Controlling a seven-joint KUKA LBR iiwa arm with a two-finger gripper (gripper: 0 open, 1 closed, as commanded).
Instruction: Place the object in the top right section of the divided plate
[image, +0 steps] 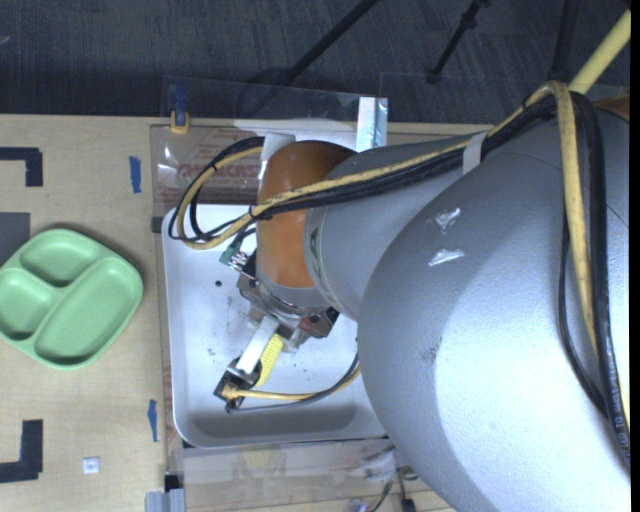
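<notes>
Green plate (65, 298) sits on the counter (90, 140), left of the bin (195, 330) and well apart from the end effector (290, 322). The end effector is low over the middle of the bin, under the orange band. Can't tell whether it's apart, together or clamped on anything, because the wrist blocks it from here. I also can't tell where the object is. The arm covers most of the bin, so it may be under there.

Risks, my read:
- Empty lift. Nothing confirms a grasp, so the arm could travel to the plate with nothing.
- Bin wall. The plate is outside the bin, so a low carry could clip the left wall and knock the object loose.
- Wrong section. The plate lies rotated with only low ridges between sections, so "top right" is easy to misjudge. A drop on a ridge would roll into a neighbour.
- Plate looks light and unfixed, so a touch on release could shove it.

Counts:
- plate: 1
- sections: 3 (two small, one large)
- bins I can count: 1; the arm hides whatever lies right of it
- arm: 1
- black corner marks on the counter: 2
- dark specks on the bin floor: a few, too small to identify
</notes>
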